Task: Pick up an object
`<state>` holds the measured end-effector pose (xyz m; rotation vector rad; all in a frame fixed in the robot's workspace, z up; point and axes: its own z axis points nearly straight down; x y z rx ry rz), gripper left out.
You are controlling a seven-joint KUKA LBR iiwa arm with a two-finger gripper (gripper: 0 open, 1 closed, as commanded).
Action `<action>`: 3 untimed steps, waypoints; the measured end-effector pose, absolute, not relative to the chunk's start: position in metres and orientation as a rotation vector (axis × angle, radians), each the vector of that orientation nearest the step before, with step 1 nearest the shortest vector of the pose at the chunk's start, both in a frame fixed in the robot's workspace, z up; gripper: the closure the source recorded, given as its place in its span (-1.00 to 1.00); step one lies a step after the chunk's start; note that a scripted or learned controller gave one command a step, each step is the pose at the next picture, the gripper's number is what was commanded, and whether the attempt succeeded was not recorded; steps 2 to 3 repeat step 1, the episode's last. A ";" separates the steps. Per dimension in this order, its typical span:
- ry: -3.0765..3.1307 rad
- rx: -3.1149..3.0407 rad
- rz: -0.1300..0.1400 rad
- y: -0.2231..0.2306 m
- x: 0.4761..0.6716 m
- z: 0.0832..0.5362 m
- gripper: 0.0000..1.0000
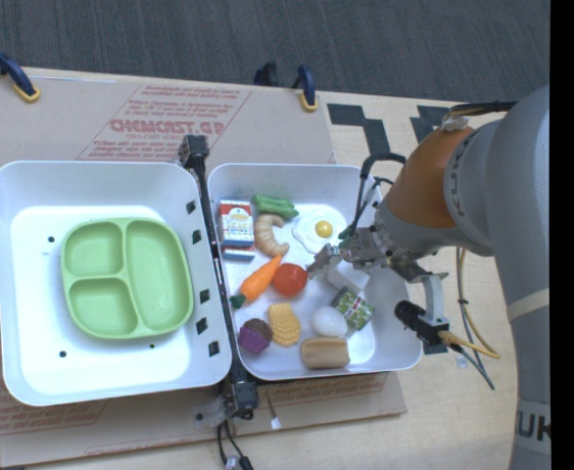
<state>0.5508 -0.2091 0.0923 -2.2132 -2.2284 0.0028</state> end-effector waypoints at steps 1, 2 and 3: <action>-2.234 -2.208 0.004 -0.209 0.552 0.103 1.00; -2.234 -2.208 0.004 -0.209 0.552 0.103 1.00; -2.234 -2.208 0.004 -0.209 0.552 0.103 1.00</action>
